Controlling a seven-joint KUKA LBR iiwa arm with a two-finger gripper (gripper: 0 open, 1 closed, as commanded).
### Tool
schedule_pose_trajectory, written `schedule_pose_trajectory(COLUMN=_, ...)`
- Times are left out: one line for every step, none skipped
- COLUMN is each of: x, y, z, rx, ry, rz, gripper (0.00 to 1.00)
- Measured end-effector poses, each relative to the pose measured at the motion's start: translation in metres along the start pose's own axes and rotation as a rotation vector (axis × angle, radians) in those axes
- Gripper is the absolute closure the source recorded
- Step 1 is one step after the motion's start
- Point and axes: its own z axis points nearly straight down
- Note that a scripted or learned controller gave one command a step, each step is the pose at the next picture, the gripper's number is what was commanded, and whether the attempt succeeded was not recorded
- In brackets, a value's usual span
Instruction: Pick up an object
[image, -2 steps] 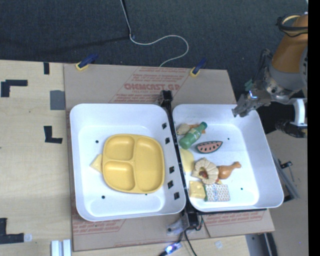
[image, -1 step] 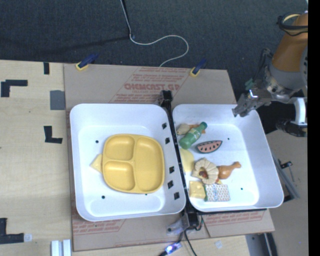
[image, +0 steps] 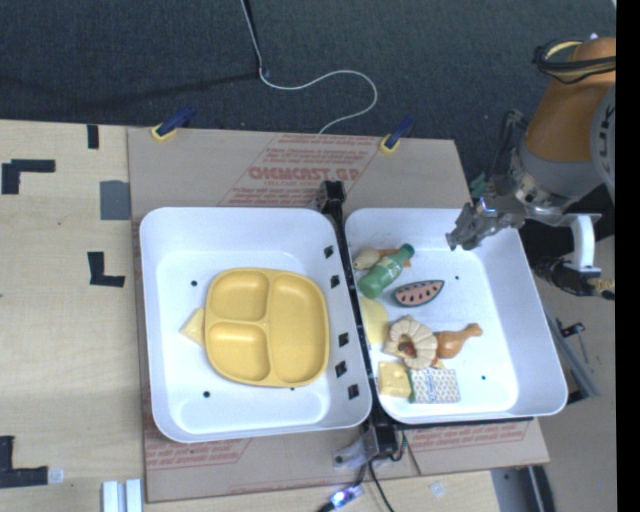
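Fingers (image: 466, 232): aperture cannot be told, nothing held; watermelon slice (image: 416, 293) lies near, apart.

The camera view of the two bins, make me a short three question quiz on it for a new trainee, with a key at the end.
1. True or false: the yellow divided plate lies in the left bin.
2. Which lies nearest the green bottle? A) watermelon slice B) chicken drumstick C) patterned packet
3. Fill in: the gripper is above the right bin's ____ corner in this view.

Key:
1. True
2. A
3. upper right
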Motion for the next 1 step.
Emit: schedule_pose_trajectory(x=0.0375, y=-0.0401, z=0.0043, rx=0.003, ry=0.0, rz=0.001, gripper=1.0)
